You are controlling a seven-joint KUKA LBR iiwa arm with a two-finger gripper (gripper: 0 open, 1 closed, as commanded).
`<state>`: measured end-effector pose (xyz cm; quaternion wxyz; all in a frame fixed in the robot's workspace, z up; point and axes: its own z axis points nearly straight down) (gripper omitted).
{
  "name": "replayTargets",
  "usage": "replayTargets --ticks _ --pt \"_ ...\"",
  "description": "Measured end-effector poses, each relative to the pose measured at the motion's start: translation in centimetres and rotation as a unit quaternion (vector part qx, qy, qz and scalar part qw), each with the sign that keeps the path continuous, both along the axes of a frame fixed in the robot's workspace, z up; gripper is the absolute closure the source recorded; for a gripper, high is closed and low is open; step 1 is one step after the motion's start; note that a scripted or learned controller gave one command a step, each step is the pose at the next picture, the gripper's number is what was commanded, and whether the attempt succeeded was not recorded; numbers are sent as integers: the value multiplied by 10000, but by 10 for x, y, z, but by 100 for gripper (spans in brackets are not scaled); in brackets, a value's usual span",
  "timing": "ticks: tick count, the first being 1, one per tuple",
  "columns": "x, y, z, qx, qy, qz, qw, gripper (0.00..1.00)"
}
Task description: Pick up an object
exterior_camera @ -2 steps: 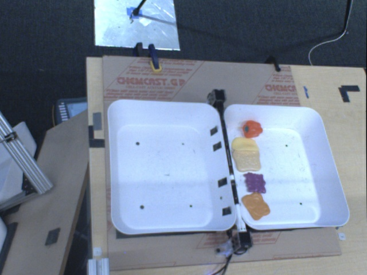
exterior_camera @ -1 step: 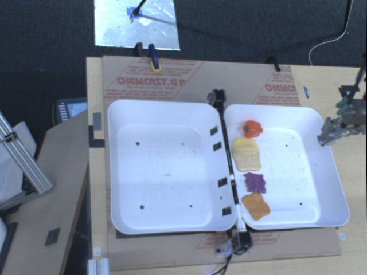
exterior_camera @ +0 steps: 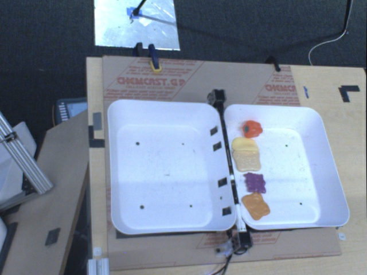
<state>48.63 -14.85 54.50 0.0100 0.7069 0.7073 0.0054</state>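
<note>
Several small objects lie in a column along the left wall of the right bin [exterior_camera: 321, 153]. At the top sits an orange-red pepper-like piece [exterior_camera: 251, 129]. Below it lies a yellow piece [exterior_camera: 245, 145], touching a tan bread-like slice [exterior_camera: 248, 161]. Further down are a purple cluster [exterior_camera: 254, 182] and an orange lump [exterior_camera: 256, 205] near the bin's front corner.
The left bin [exterior_camera: 166, 165] sits beside the right one, joined by black clips [exterior_camera: 221, 148] along the shared wall. Both rest on a cardboard sheet [exterior_camera: 189, 79]. A shiny metal plate [exterior_camera: 136, 15] lies at the back, and an aluminium rail [exterior_camera: 23, 159] stands at left.
</note>
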Motion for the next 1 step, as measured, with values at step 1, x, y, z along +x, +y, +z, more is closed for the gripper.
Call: replayTargets --ticks 1 --pt "0 62 -98 42 131 44 9999 100"
